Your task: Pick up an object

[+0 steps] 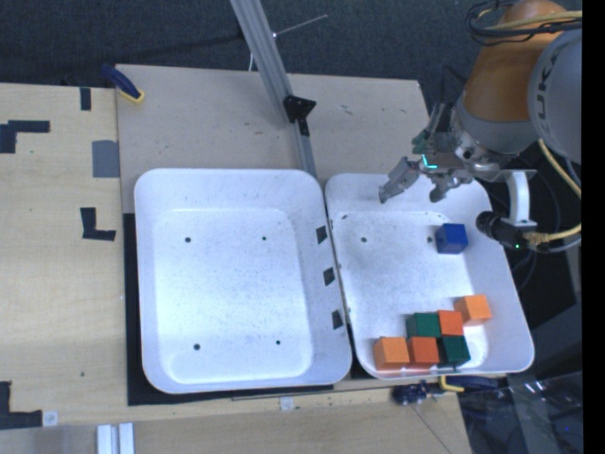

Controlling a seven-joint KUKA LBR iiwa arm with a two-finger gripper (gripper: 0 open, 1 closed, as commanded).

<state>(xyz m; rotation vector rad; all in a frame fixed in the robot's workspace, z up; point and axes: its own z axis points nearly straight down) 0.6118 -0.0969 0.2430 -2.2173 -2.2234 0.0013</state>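
Note:
My gripper (416, 190) hangs over the far edge of the right bin (378, 272), fingers spread apart and open, with nothing between them. A blue cube (451, 238) lies in that bin, a little to the right of and nearer than the fingertips. Along the bin's near edge sits a cluster of blocks: an orange block (390, 351), another orange one (423, 349), a green block (424, 324), a dark green block (455, 349), and an orange block (473, 307) at the right.
The left bin (227, 272) stands beside the right one. A slanted metal rod (269, 60) with a black clamp (299, 109) runs above the bins' far edge. Black cables hang at the right of the arm.

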